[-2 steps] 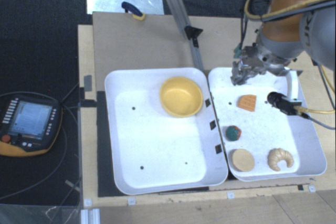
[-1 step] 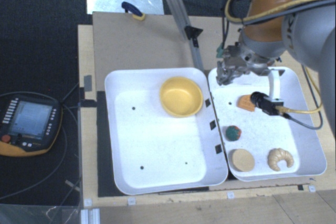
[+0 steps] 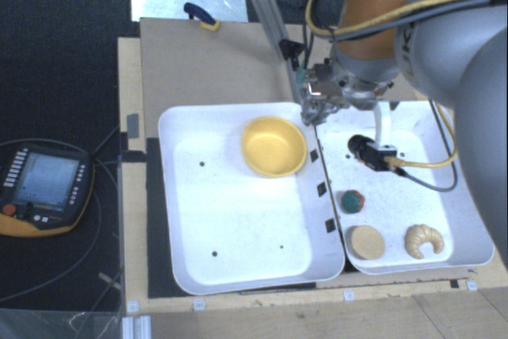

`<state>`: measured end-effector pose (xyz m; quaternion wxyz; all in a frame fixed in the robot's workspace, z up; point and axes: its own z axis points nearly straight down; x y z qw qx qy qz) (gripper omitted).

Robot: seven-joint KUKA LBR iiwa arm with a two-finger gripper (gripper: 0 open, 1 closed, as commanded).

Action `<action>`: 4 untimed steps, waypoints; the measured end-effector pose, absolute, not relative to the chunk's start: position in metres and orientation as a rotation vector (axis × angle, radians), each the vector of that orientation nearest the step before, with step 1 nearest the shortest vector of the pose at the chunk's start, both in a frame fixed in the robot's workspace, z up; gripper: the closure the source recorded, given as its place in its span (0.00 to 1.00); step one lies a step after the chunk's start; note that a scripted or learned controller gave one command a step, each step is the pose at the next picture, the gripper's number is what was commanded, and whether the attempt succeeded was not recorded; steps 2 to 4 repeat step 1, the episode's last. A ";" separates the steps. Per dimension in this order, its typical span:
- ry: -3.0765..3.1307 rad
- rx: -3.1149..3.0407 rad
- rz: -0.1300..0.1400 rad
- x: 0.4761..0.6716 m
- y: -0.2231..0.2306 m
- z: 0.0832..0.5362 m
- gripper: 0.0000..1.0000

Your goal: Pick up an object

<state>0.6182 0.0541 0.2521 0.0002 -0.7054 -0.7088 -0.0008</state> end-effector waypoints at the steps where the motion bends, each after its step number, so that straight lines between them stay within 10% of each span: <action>1: -2.226 -2.217 -0.001 0.610 0.098 0.243 1.00; 4: -2.226 -2.217 -0.001 0.610 0.098 0.243 1.00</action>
